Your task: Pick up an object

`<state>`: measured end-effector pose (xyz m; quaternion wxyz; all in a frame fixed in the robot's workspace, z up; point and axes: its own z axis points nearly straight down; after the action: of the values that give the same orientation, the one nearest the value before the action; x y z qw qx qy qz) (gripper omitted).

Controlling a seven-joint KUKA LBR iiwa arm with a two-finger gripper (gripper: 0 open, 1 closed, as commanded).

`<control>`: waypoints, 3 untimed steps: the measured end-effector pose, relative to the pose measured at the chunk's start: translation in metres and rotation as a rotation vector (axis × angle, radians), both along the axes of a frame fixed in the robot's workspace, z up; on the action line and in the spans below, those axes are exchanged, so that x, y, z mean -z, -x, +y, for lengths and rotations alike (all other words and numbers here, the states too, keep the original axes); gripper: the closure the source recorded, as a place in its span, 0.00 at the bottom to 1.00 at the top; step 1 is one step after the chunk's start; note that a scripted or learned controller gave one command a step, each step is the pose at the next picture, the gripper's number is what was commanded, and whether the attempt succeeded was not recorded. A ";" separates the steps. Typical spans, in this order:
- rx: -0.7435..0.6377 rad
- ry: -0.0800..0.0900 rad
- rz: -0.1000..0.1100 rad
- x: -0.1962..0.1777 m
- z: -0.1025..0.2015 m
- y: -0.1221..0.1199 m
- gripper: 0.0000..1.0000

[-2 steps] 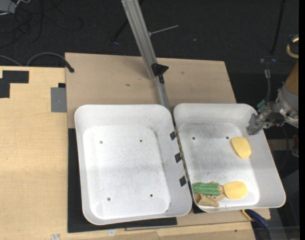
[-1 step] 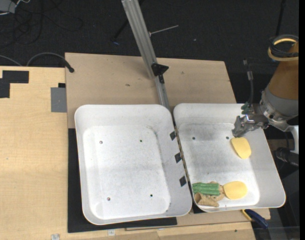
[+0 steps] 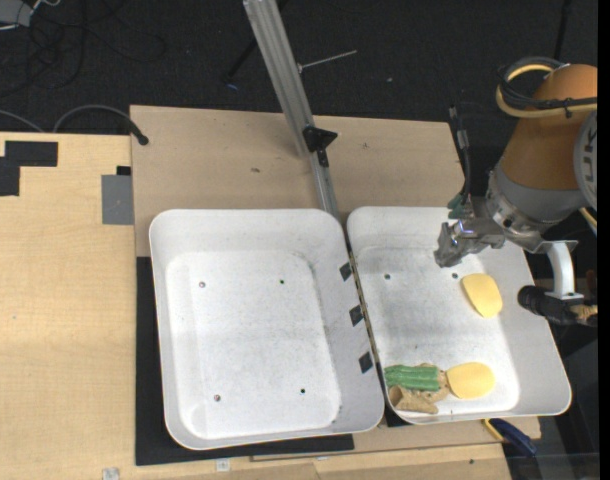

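While the arm hangs in from 3 o'clock, here is how the bench reads.

Arm: grey with the orange band (image 3: 545, 118) up top, reaching over the right bin (image 3: 425, 313).

Gripper (image 3: 455, 248): low over the right bin's upper half, toward 1 o'clock of that bin; nothing shows between its tips, and whether it is released or clenched I cannot tell at this size.

Yellow disc (image 3: 481, 295): just down and right of the gripper, at its 5 o'clock, near but apart from it, lying flat on the bin floor.

Second yellow piece (image 3: 471, 379): at the bin's 6 o'clock edge, along the bottom wall.

Green item (image 3: 413, 376): right beside that second yellow piece, on its 9 o'clock side, touching or nearly so.

Tan item (image 3: 417, 400): tucked under the green one, against the bottom rim.

Left bin (image 3: 247, 328): sits at 9 o'clock of the right bin, walls touching along the black clips (image 3: 356, 314).

Metal rail (image 3: 285, 93): slants down from 12 o'clock to the seam between the bins.
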<state>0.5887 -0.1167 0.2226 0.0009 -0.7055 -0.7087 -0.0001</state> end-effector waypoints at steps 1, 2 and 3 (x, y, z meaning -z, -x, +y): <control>0.001 -0.001 0.000 -0.006 0.044 -0.004 1.00; 0.001 0.001 0.000 -0.016 0.094 -0.005 1.00; 0.001 -0.001 0.001 -0.021 0.145 0.001 1.00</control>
<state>0.5881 0.0283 0.2440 0.0017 -0.7057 -0.7085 0.0001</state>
